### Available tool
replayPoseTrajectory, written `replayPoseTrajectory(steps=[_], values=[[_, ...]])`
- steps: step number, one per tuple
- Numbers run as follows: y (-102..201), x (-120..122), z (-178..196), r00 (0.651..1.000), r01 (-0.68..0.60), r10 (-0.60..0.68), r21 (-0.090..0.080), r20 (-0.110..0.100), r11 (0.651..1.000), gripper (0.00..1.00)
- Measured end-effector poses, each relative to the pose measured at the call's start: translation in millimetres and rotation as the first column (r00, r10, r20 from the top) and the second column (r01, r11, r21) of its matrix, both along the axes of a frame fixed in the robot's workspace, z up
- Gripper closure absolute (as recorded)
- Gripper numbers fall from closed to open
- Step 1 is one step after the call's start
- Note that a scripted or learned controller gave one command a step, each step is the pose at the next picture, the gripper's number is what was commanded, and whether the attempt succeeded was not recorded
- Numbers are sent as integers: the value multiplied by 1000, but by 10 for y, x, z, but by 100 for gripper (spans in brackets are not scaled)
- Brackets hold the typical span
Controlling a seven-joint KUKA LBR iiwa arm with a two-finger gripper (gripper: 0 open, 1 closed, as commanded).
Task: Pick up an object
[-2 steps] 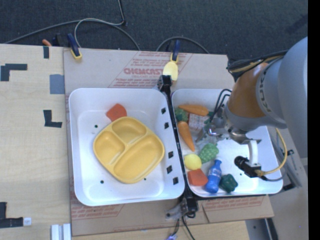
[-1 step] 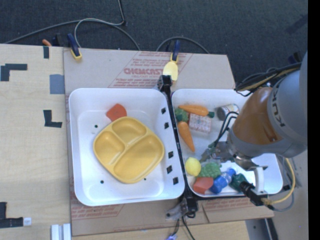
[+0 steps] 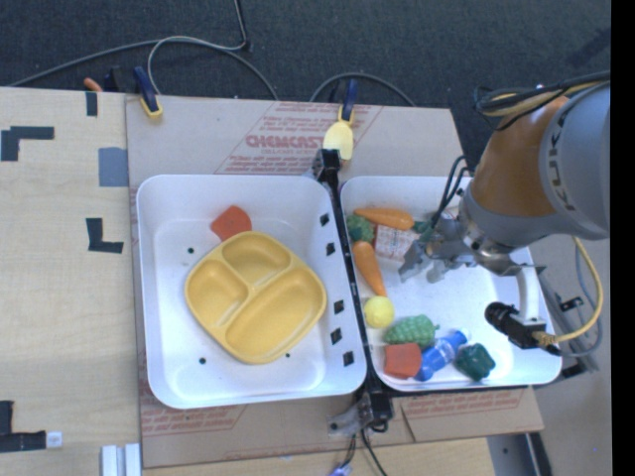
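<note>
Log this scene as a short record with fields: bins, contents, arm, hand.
left bin: yellow divided plate, orange-red block touching its far edge
right bin: two carrots, lemon, green bumpy vegetable, red block, blue bottle, dark green pepper
arm: reaches in from the right, over the right bin
hand: low over the bin's middle, nothing visibly held

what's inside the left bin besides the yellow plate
An orange-red block lies by the divided yellow plate's far edge, partly tucked behind its rim. The remainder of the left bin is bare white floor with small dark spots. Anything under the plate is covered.
</note>
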State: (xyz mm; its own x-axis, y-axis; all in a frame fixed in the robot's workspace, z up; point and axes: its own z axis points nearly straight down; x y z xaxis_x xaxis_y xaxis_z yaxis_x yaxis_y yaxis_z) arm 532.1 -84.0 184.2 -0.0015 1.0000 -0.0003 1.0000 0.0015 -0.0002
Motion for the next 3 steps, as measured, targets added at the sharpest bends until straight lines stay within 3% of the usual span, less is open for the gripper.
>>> replayPoseTrajectory(steps=[1, 2, 3], values=[[313, 741, -3, 1000, -1, 1, 0, -1, 1000, 0], [509, 915, -4, 1000, 0, 0, 0, -1, 1000, 0], [510, 914, 91, 1000, -1, 1, -2, -2, 1000, 100]])
